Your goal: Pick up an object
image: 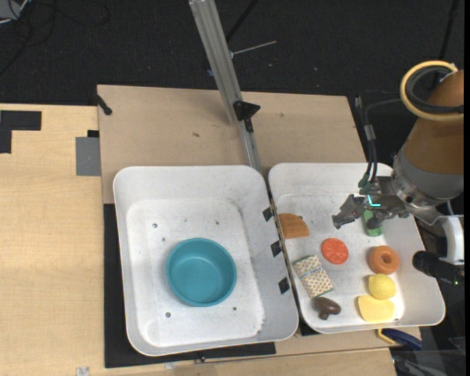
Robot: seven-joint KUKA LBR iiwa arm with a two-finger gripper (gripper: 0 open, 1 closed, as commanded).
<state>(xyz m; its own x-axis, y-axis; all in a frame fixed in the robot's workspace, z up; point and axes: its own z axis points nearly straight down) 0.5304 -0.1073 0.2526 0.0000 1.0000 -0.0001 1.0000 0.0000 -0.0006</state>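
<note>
The gripper [359, 212] hangs over the right bin [313, 180], its dark fingers spread apart with nothing between them. The nearest pickable thing is the red disc [334, 251], just below and slightly left of the fingertips; a green piece [373, 227] sits beside the gripper's right. The likely move is a short drop toward the disc.

teal bowl [201, 270] in white left bin [133, 202], right of bowl: orange-red disc [334, 251], orange ring [384, 259], yellow pieces [378, 298], checkered packet [312, 276], brown lump [327, 307], tan slice [293, 225]
</note>
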